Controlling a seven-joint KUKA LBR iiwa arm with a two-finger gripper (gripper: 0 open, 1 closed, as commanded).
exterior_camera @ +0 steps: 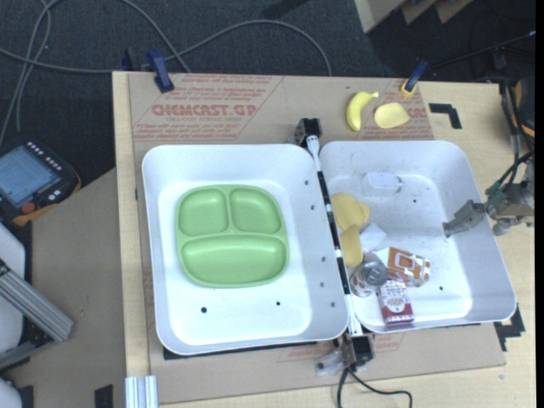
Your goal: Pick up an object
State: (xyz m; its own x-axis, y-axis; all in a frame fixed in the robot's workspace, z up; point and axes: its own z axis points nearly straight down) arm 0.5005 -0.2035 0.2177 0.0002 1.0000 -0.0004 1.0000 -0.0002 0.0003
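Observation:
My gripper (460,220) reaches in from the right and hovers over the right edge of the right bin (442,164), with nothing visibly in it. Along that bin's left wall lie two yellow pieces (349,211), one behind the other. In front of them sits a small metal can (369,274). A red and white carton (396,303) lies at the front wall, and an orange and white packet (409,264) lies just behind it. A clear plastic piece (382,182) rests near the back. All of these are left of the gripper and apart from it.
The left bin (161,228) holds a green divided plate (231,235). Behind the right bin, a toy banana (359,109) and a yellow lump (392,115) lie on the bench. Blue clamps (158,68) grip the bench's back edge.

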